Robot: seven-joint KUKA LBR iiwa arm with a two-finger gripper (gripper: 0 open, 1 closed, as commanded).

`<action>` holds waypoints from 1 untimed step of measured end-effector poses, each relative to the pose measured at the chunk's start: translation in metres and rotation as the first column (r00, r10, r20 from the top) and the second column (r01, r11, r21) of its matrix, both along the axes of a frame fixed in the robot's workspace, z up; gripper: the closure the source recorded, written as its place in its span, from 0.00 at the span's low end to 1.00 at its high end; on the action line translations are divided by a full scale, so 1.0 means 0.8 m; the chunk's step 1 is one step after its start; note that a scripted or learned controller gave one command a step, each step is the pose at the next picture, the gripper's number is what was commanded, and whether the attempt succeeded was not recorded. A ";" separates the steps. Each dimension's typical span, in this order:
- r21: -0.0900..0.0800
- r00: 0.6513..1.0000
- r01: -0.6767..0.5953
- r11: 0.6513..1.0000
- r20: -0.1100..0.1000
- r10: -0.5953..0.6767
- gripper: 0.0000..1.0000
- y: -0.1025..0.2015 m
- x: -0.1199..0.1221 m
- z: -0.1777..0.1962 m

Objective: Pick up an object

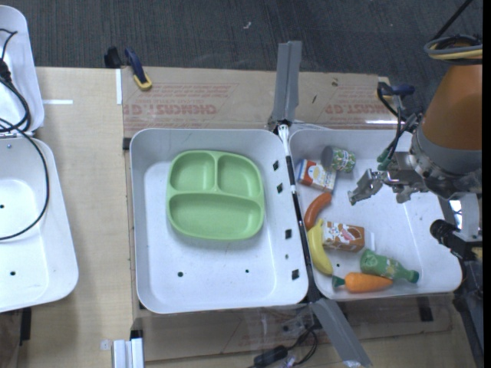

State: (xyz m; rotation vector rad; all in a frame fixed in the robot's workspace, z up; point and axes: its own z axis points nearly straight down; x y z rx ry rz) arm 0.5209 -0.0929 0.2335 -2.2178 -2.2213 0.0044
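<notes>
Over the right bin (430, 240), your gripper (367, 187) hovers with nothing between its parted fingers. Bring it straight down on one item standing apart, such as the grey-green can (338, 159) near the back wall. Avoid the crowded front: banana (318, 250), brown carton (344, 237), carrot (367, 283) and green bottle (388, 267) nearly touch. A green divided plate (215, 195) lies in the left bin (153, 274).

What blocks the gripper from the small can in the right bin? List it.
Nothing visible. The gripper hangs over bare bin floor to the right of the small can, with open space between them. The small red carton lies on the can's far side.
</notes>
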 end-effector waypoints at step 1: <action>0.000 0.992 -0.125 0.992 0.001 0.125 0.00 -0.007 0.067 -0.130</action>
